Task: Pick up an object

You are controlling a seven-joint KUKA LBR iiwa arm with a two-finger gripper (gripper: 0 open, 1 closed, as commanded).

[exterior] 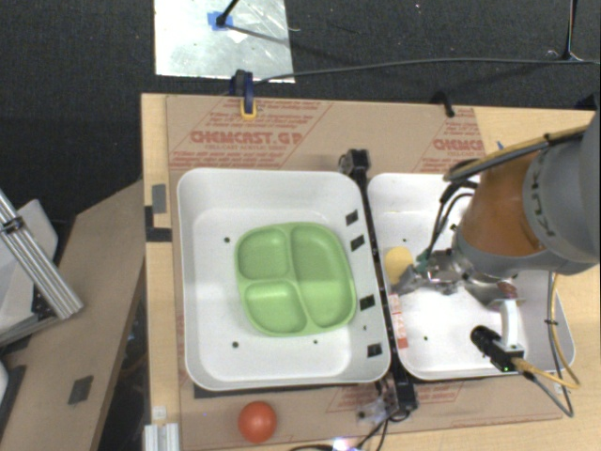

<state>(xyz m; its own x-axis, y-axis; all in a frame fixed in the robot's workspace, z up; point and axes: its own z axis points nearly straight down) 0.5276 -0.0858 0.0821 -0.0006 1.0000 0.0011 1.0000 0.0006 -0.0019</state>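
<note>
In the right bin (424,348), close to its left wall and about halfway along it, lies a small rounded yellow object (397,258). It sits on the white floor of the bin and is the one loose thing I can see in there. Just beside it, on its right and a little nearer to me, is the tool (420,274), low over the floor of the bin. The wrist above covers most of it, so I cannot tell whether it is apart or together. Nor can I tell whether it touches the yellow object, and nothing shows the object held.

The arm (563,205) comes in from the right, grey and bulky, with its orange band (498,216) over the right half of that bin, hiding a good part of the floor beneath.

Next door, the left bin (202,252) holds a green plate (296,280) with four compartments. It lies flat near the middle of the bin, and its compartments look bare. A few small black tabs (357,242) run down the wall where the two bins meet.

Both bins rest on a brown cardboard sheet (310,130) with red printing, spread over the surface (108,252). At the near edge, outside the bins and below the left one, sits an orange ball (256,421). At the far edge a blue clamp (244,92) grips the cardboard, and beyond it a crinkled silvery sheet (221,26) lies on dark cloth. Off to the left, a length of metal rail (38,266) crosses at a slant.
</note>
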